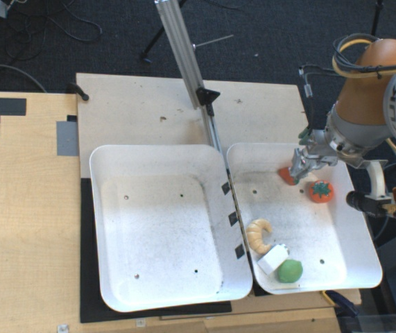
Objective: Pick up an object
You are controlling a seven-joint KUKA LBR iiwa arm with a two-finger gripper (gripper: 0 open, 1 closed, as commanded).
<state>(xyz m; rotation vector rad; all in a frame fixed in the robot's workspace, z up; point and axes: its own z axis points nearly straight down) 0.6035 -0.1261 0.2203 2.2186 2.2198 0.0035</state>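
Pale bench on dark carpet, two shallow white bins side by side; the right-hand bin [364,269] holds all the objects. The small red-orange rounded piece [286,175] lies near that bin's far wall, touching or just under my grey two-finger gripper [299,170]. I cannot tell how far my fingers are spread or whether they have hold of it. An orange tomato-like toy with a green top [321,191] sits just beside, toward the right. A beige croissant-shaped toy [258,234], a white block [272,259] and a green ball [289,271] lie well apart, at the near end. Recommendation: centre over the red piece, close squarely, lift straight, avoiding the tomato toy.
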